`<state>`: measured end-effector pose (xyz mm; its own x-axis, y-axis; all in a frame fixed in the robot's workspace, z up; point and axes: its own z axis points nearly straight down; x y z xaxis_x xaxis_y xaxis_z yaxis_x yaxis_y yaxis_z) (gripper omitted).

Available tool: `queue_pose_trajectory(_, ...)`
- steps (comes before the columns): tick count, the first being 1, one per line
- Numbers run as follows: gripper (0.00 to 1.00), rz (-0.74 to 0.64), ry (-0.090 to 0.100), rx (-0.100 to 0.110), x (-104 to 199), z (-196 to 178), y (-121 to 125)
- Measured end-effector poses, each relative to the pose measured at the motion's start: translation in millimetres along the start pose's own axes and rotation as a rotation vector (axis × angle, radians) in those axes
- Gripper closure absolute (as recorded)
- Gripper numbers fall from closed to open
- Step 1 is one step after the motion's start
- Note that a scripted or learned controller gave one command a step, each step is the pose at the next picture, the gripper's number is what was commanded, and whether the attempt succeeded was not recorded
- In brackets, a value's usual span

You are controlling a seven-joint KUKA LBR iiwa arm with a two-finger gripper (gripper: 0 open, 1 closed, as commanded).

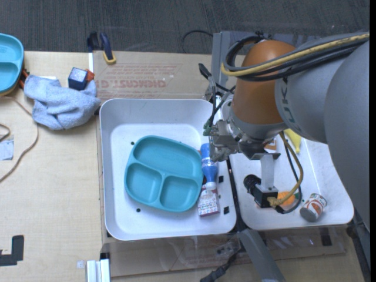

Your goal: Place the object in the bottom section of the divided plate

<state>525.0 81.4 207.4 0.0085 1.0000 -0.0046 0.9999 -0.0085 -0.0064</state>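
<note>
Poised w/ gripper over cap end of blue-capped bottle - beside teal 3-section plate, L bin - can't tell grip state.

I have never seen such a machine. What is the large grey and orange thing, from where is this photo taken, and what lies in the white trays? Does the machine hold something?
The large grey body with the orange band is a robot arm; it reaches in from the right. The one camera sits above the bench and looks down at a slant. The arm's hand hangs over the wall between two white bins. In the left bin lies a teal divided plate with three sections, and a small bottle with a blue top lies along the plate's right edge. In the right bin is a small can. Outside the bins, a grey cloth lies on the bench. Whether the hand holds anything, the picture does not show.
</note>
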Motion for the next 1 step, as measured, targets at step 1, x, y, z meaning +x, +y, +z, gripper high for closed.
queue_pose_trajectory(1,0.0,0.0,0.0,0.0,0.1,0.0,0.0)
